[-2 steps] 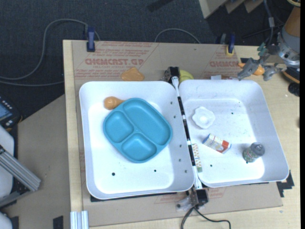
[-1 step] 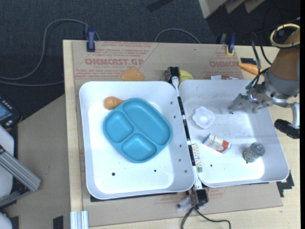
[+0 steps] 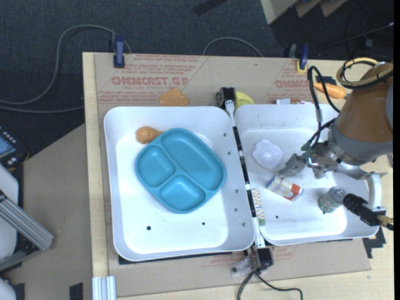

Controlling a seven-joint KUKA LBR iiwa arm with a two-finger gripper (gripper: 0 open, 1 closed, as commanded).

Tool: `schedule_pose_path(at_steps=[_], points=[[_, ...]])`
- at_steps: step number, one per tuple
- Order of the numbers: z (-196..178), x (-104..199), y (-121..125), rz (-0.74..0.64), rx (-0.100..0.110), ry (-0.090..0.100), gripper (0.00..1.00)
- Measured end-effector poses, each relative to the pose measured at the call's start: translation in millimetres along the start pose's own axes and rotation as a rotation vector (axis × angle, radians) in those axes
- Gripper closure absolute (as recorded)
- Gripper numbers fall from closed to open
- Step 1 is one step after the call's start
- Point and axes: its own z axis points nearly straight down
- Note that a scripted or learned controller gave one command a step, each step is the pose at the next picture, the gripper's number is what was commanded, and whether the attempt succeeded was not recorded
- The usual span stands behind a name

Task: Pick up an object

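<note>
Though crumpled, red-and-white packet [image 3: 286,188]

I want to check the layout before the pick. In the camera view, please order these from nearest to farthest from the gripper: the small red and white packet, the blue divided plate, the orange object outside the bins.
From the gripper:
1. Red and white packet, right bin, just below the gripper.
2. Blue divided plate, left bin.
3. Orange object, on the board above the left bin.

A robotics lab. A board-topped table [image 3: 187,74] stands on dark carpet [image 3: 50,11], clamps [image 3: 118,50] hold its far edge, and cables [image 3: 69,36] trail across the floor. Aluminium framing [image 3: 22,220] sits at left.
</note>
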Motion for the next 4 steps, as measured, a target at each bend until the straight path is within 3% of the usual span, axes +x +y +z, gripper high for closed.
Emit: schedule_pose_path(at_steps=[1, 2, 3, 4], points=[[40, -17, 2, 0.005, -0.007, -0.007, 0.00], [-13, -100, 43, 0.009, -0.016, -0.015, 0.00], [40, -91, 3, 0.007, 0.000, -0.004, 0.00], [65, -89, -28, 0.006, -0.007, -0.007, 0.00]])
